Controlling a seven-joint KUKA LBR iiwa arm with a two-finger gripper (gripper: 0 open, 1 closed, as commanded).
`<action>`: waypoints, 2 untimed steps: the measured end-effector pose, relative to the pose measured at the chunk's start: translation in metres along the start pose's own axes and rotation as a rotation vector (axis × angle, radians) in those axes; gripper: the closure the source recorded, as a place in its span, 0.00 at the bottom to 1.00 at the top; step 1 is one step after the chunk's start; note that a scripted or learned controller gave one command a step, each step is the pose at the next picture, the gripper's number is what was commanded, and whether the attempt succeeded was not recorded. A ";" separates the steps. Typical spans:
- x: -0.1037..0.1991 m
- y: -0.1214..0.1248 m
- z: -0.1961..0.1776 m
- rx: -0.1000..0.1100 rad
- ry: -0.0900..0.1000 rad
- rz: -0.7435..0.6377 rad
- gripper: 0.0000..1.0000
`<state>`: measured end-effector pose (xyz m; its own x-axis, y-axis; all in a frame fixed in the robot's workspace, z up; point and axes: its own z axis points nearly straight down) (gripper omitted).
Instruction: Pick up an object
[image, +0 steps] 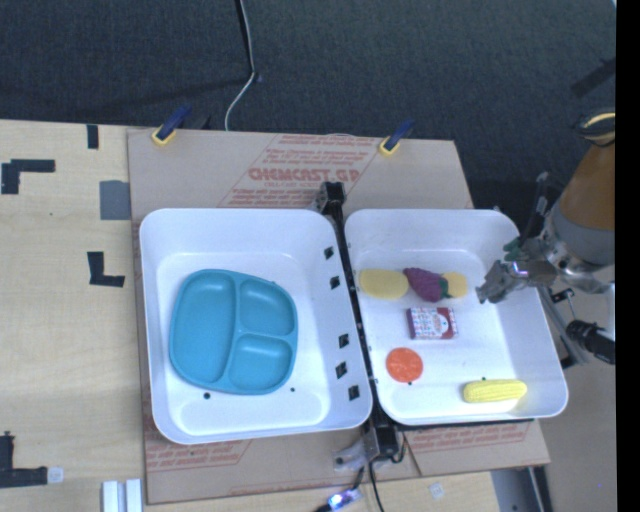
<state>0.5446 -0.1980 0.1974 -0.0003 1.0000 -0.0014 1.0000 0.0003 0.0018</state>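
We see the claw (493, 287) hanging at the right edge of the right-hand shallow white plastic bin (520, 350), carrying nothing between its tips; whether it is released or clenched we cannot tell. The likeliest targets lie to its left: a dark purple eggplant-shaped toy (426, 283) flanked by a pale yellow oval piece (383, 284) and a small yellow piece (456, 285), with a small red-and-white box (431, 323) just below them. Below the claw, near the bin's front wall, rests a yellow toy corn cob (494, 392); an orange round disc (404, 365) sits further left. We judge the crowded purple-and-yellow cluster risky: a descent there could nudge neighbours or pinch two. The flat disc may slip.
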 end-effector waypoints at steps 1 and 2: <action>0.006 -0.004 -0.045 -0.001 0.000 -0.002 1.00; 0.066 0.014 -0.045 0.004 0.003 -0.006 1.00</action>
<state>0.5589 -0.1322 0.2419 -0.0063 1.0000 0.0011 1.0000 0.0063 -0.0020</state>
